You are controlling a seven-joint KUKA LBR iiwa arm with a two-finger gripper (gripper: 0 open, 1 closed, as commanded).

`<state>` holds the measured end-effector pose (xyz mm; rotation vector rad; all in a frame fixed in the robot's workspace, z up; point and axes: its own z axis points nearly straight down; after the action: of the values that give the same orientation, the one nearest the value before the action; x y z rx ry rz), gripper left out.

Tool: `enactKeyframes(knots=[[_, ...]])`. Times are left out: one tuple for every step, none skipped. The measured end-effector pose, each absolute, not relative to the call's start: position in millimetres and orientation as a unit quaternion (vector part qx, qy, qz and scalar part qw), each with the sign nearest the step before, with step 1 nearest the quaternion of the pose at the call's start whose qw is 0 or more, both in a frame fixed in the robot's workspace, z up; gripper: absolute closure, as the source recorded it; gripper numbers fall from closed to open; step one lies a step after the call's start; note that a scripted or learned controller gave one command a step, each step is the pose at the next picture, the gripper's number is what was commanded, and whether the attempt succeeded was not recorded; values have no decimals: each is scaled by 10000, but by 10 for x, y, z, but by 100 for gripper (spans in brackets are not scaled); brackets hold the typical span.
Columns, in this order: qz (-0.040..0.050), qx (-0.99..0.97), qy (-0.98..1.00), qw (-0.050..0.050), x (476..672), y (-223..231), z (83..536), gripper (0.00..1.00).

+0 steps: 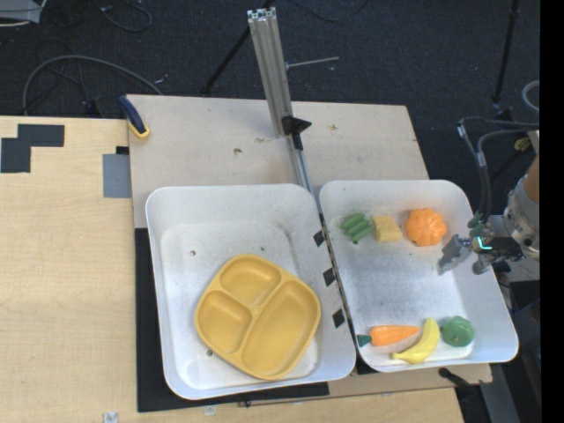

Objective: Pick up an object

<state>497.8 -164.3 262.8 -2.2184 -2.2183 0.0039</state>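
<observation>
Two shallow white bins are set side by side on the counter (352, 139).

Left bin (176, 236): one yellow divided plate (257, 315), lying flat toward the near right corner.

Right bin (397, 276): along the far wall, a green vegetable (356, 227), a pale yellow block (387, 228) just beside it, and an orange (426, 226) next to that. Along the near wall, a carrot (392, 334), a banana (422, 342) touching it, and a green round fruit (456, 330) at the near right corner.

Gripper (465, 257): positioned over the right bin's right edge, near the orange but apart from it. The fingers are seen spread apart, with nothing held between them.

Arm (529, 210): entering from the right.
</observation>
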Motion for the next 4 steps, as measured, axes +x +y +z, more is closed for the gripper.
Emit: enactKeyframes(knots=[[9,-7071,-7071,17,4980,-1644,2633,0],[18,-7073,-7069,35,4885,-1684,2118,0],[21,-7074,-7068,43,4852,-1754,1508,0],[14,-7071,-7071,37,4802,-1760,1065,0]])
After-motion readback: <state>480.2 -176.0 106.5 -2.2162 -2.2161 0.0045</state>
